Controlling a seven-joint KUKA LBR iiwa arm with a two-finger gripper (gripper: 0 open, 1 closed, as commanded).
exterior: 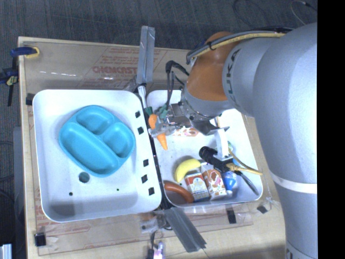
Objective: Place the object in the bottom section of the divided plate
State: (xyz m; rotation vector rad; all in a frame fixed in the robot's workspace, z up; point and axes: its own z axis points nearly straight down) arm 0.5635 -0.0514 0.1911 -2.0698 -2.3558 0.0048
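**Gripper low over the right bin, beside an orange carrot; plate waits in the left bin**

The grey arm (pixel 269 63) reaches in from the right and bends down over the right bin (pixel 249 139). Its gripper (pixel 170 117) sits low at that bin's upper left, close to the wall shared by the two bins. Whether the gripper is open or closed cannot be told from this view, nor whether it has hold of anything.

An orange carrot (pixel 162 141) lies just beside the gripper, against the right bin's left wall, with its pointed end towards the near side of the bench. Part of it is hidden by the gripper, so contact between the two cannot be judged.

Further down the same bin lie a yellow banana (pixel 186 167), a reddish-brown sausage (pixel 177 190) along the bottom wall, two small cartons (pixel 207 185) side by side, and a small blue item (pixel 230 181) just right of them.

The blue divided plate (pixel 97 139) rests in the left bin (pixel 54 198), set at a slant in its upper half, well apart from the carrot and the gripper.
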